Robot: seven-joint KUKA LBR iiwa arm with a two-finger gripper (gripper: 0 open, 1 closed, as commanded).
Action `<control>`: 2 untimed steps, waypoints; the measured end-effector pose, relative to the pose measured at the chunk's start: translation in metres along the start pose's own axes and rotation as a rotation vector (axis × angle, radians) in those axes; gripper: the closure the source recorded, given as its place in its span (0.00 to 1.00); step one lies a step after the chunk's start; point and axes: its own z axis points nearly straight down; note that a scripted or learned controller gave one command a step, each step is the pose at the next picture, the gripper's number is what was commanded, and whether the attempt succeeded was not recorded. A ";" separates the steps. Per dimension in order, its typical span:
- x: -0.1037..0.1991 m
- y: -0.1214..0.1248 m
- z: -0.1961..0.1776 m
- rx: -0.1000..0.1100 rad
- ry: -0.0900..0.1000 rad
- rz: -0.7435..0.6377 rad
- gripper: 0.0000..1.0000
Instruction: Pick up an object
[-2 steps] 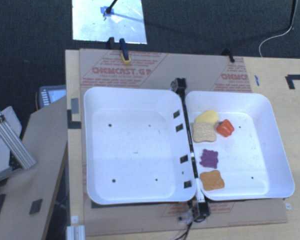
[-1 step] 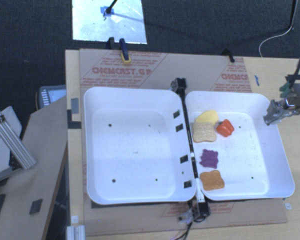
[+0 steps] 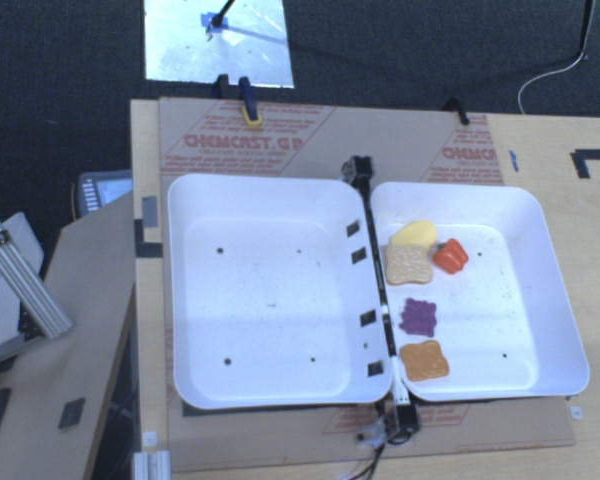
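The right bin (image 3: 540,268) holds several small toy foods along its left side. A yellow lemon-like piece (image 3: 414,233) lies at the top, touching a tan bread slice (image 3: 409,264) below it. Just right of them sits an orange-red pepper (image 3: 450,256). Lower down lies a purple bunch of grapes (image 3: 418,316), and below that an orange toast-shaped piece (image 3: 424,360) near the bin's front left corner.
The left bin (image 3: 270,288) stands beside the right one, joined by black clips along the shared edge (image 3: 370,278). Both rest on a cardboard sheet (image 3: 310,133) on the wooden bench. A shiny metal plate (image 3: 218,28) lies on the dark floor behind.
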 end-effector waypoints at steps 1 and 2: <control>0.067 0.013 0.081 0.023 0.009 -0.013 1.00; -0.028 -0.002 0.055 0.013 0.002 0.006 1.00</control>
